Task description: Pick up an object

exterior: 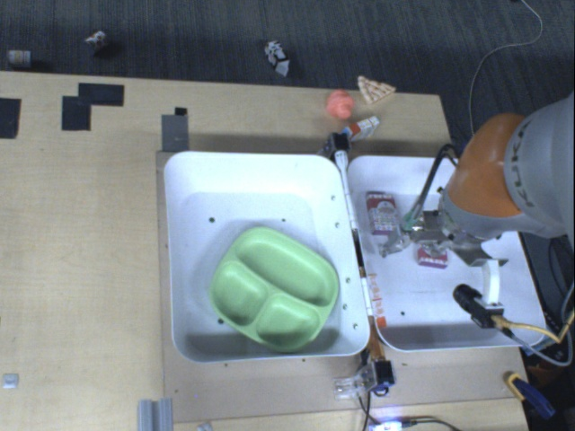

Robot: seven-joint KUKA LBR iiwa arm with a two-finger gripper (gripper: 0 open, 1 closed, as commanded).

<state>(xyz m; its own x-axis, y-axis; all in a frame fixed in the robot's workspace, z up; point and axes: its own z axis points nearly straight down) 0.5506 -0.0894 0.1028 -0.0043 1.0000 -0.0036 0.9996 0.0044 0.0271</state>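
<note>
Gripper (402, 237) over right bin (395, 326); finger state cannot be determined. Red packet (381, 212) at its 11 o'clock, small packet (432, 257) at 4. Green tray (274, 286) occupies left bin (193, 241).

1 fixed overhead camera, slanted onto bins (180, 241).

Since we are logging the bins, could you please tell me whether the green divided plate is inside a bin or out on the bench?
Inside: the green plate lies within the left bin's walls.
</note>
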